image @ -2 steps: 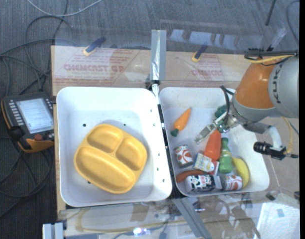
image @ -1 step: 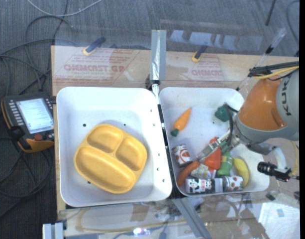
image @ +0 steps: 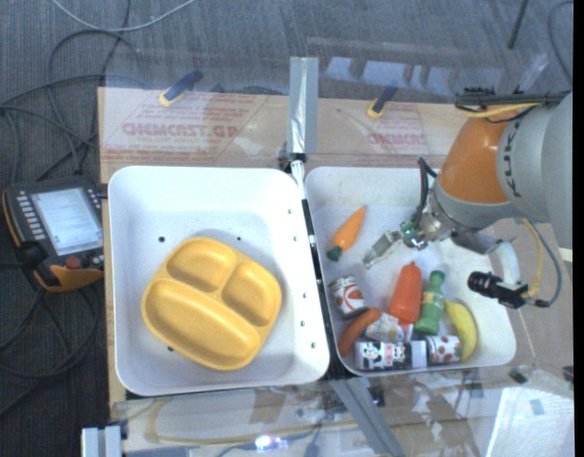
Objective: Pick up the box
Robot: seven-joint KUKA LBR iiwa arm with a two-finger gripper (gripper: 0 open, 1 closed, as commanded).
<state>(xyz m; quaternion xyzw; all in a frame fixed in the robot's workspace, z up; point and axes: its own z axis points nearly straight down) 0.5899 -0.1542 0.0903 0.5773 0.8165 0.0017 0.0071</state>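
From the camera view we see the two white bins side by side. The left bin [image: 130, 208] carries a yellow compartment tray [image: 212, 300]. The right bin [image: 387, 184] holds the clutter: a toy carrot [image: 349, 229] near its upper left, an orange bottle [image: 405, 293], a green bottle [image: 431, 304], a banana [image: 461, 328], a small red-and-white can [image: 348, 295] and a reddish sausage-like piece [image: 357, 327].

The box [image: 393, 354], as best we can judge, is the black-and-white carton lying flat along the bin's near wall, touching the bottles' lower ends and hemmed in by the sausage piece on its left.

The gripper [image: 385, 247] hangs over the middle of the right bin, between the carrot and the orange bottle, its fingers slightly apart with nothing between them. It sits well short of the carton.

We judge this to be the approach step, with no grasp made yet. The next move calls for shifting toward the near wall, lining the fingers across the carton's narrow side, and descending without nudging the bottles crowded against it.
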